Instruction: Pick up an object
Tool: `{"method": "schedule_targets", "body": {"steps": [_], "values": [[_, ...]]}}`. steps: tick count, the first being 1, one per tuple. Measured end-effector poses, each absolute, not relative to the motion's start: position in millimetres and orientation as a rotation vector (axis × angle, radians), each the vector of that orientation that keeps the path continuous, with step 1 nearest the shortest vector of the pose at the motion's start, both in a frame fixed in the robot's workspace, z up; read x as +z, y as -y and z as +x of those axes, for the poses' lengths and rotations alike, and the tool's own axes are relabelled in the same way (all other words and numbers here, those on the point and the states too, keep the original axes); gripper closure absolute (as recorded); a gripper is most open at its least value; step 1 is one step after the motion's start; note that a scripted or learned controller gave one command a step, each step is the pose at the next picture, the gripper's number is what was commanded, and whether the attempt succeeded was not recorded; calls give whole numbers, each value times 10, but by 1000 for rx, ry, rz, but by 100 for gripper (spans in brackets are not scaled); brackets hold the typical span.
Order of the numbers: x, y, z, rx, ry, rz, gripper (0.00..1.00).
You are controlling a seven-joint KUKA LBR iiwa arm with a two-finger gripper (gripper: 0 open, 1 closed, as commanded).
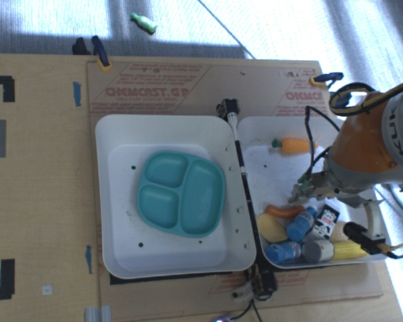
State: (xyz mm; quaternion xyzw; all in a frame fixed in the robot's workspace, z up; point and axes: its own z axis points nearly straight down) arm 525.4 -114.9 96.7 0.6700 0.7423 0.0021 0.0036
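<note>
My gripper [305, 190] hangs low in the right bin [255, 154], just above a heap of objects at the bin's near end. Directly under and in front of it lie an orange piece [281, 211] and a blue bottle [300, 224]. Beside those sit a pale yellow lump [271, 229], a blue can [282, 251], a grey item [316, 250], a yellow object [349, 249] and a small white box with black and red print [328, 221]. A toy carrot [295, 145] lies alone at the far end. Nothing shows held by the gripper.
The left bin [114, 180] holds a teal divided plate [182, 193]. The arm's orange band [363, 143] and grey wrist overhang the right bin's right side. Black cables loop near the carrot. A black clamp [227, 107] sits at the top of the wall between the bins.
</note>
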Motion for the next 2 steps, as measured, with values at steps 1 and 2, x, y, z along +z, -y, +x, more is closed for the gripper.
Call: {"method": "schedule_targets", "body": {"steps": [1, 2], "values": [[966, 1149, 5253, 6, -2327, 2101, 0], [862, 991, 4807, 3, -2327, 2101, 0]]}}
